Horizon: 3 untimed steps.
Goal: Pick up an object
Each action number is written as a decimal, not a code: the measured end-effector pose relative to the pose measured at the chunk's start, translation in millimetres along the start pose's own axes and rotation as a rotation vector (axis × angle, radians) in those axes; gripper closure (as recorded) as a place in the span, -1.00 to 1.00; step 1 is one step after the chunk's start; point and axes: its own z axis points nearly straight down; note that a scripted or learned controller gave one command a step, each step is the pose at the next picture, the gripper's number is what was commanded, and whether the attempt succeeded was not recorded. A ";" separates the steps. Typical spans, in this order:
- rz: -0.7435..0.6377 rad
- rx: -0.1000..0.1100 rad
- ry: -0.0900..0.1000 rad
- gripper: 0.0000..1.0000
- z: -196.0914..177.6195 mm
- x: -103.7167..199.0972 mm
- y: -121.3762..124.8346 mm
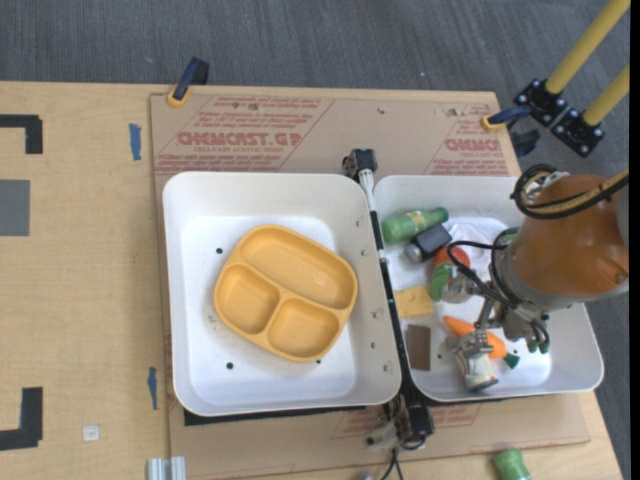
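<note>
reaching in from the right edge of the frame, the arm [568, 248] shows its orange band over the right bin [575, 368]. gripper [487, 338] sits low in the lower middle of that bin, over a clutter of small things. jaws: cannot tell whether apart or together; the metal linkage and the items under it blur into one another, and nothing can be seen clamped between them.

right bin, centre-right of frame: green bottle [412, 223] lying on its side in the upper left part, a small black block [432, 240] just beside it, a red-orange piece [447, 258] and a green piece [439, 282] below that. yellow flat card [413, 302] near the bin's left wall, brown flat square [418, 346] below it. orange carrot-shaped piece [460, 325] just left of the gripper. small pale cylinder [479, 370] at the gripper's lower end, touching or nearly so; cannot tell which.

left bin [190, 298], centre of frame: yellow divided plate [285, 293] with three compartments, lying flat, tilted diagonally.

both bins rest on a cardboard sheet [250, 128] with red print, on a wooden bench [80, 268]. blue-and-yellow clamp [187, 79] at the sheet's upper left corner. loose green object [511, 462] on the bench at lower right, outside the bins.
</note>
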 end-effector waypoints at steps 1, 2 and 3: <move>-0.129 -0.013 0.030 -1.00 4.2 7.1 12.4; 0.099 -0.009 0.053 -1.00 11.8 -54.6 -8.1; 0.040 -0.010 0.073 -1.00 16.3 -109.9 6.8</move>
